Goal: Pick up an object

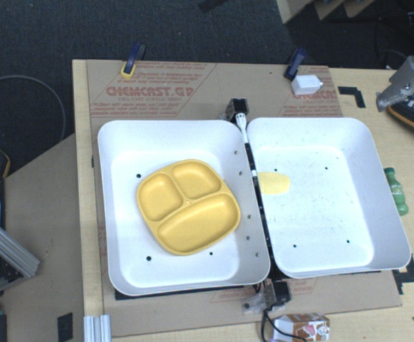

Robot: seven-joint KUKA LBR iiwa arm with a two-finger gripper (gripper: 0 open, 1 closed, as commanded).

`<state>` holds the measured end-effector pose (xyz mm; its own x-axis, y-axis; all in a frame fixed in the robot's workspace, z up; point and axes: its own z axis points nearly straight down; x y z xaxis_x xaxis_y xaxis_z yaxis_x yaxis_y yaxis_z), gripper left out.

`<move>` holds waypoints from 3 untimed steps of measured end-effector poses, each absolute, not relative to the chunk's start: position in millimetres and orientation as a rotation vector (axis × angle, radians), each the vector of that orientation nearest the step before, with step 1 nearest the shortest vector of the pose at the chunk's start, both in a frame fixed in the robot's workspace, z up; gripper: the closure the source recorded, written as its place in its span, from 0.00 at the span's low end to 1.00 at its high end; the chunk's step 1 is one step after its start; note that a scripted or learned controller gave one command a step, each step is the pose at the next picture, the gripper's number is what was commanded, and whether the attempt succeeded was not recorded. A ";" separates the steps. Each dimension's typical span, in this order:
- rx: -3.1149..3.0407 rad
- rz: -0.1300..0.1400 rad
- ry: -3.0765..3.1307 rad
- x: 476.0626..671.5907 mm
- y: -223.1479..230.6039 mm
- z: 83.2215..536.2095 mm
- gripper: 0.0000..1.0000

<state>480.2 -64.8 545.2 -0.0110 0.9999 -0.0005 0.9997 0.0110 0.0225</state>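
From the camera view above the bench, 2 shallow white bins are sitting side by side on a brown board. A yellow plate (pixel 187 206) with 3 compartments is lying flat in the left bin (pixel 114 212), roughly at its middle and turned at a slant, well apart from every wall. In the right bin (pixel 363 191), a small pale yellow piece (pixel 273 183) is resting on the floor just beside the wall shared with the left bin; what it is stays too blurred to tell. At the right edge, near the top corner of the right bin, a grey metal part (pixel 405 85) is poking into view, possibly the gripper, though I cannot tell whether it is open or closed. It is hanging over the board, well apart from the plate.
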 end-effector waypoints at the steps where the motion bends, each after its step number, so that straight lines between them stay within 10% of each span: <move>1: 2.215 0.005 2.220 480.1 -69.1 546.5 1.00; 3: 2.216 -0.006 2.236 478.8 31.7 376.2 1.00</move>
